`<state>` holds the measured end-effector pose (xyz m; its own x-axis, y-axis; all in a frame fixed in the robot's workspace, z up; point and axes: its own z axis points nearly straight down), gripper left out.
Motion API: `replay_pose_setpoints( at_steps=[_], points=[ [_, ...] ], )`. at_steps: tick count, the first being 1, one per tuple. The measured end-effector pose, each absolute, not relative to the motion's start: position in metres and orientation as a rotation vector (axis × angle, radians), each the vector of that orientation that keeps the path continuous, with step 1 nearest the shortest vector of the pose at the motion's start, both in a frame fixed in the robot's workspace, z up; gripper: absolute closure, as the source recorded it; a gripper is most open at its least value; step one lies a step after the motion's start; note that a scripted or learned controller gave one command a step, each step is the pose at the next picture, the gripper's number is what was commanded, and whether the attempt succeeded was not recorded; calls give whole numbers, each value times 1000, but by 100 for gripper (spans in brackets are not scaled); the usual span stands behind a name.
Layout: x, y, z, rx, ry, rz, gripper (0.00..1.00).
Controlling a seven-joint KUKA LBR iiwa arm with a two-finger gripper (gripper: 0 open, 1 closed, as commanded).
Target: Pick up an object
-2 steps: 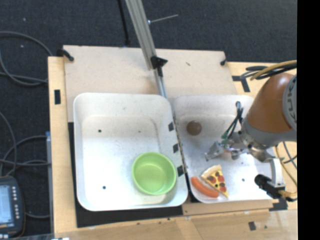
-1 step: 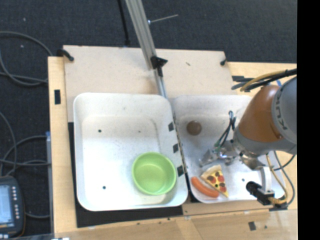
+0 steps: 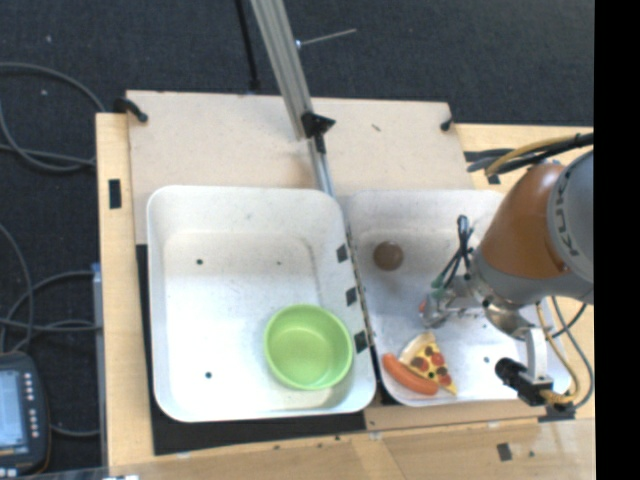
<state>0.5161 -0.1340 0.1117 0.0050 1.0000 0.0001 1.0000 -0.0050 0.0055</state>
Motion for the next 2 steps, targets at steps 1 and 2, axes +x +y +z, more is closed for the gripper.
replay_pose_setpoints(
  at_steps=[1, 2],
  points=[
    [527, -130, 169, 2213, 2221, 7, 100],
    [532, -135, 214, 2213, 2221, 5, 100]
  ],
)
